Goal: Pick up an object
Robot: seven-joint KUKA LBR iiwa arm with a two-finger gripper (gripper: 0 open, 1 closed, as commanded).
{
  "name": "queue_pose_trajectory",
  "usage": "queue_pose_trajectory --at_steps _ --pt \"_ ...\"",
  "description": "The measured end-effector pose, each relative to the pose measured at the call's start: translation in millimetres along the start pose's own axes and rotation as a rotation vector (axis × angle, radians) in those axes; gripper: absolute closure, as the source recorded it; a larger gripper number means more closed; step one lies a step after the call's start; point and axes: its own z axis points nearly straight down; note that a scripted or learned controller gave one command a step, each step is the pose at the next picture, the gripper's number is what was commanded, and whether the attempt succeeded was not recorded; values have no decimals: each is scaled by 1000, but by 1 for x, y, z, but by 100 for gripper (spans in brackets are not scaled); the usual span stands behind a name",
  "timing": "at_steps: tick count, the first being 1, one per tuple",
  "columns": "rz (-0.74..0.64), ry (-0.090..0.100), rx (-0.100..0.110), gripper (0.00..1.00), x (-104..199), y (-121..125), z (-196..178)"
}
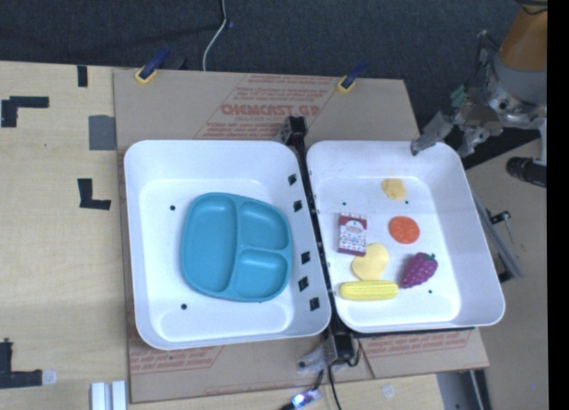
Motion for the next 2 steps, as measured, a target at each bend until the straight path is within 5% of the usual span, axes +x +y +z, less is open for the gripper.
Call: queue_pose_trajectory --at_steps 1,2 --pt "-4 -3 -14 0 1 2 -10" --pt "-4 -3 -10 0 -6 8 40"
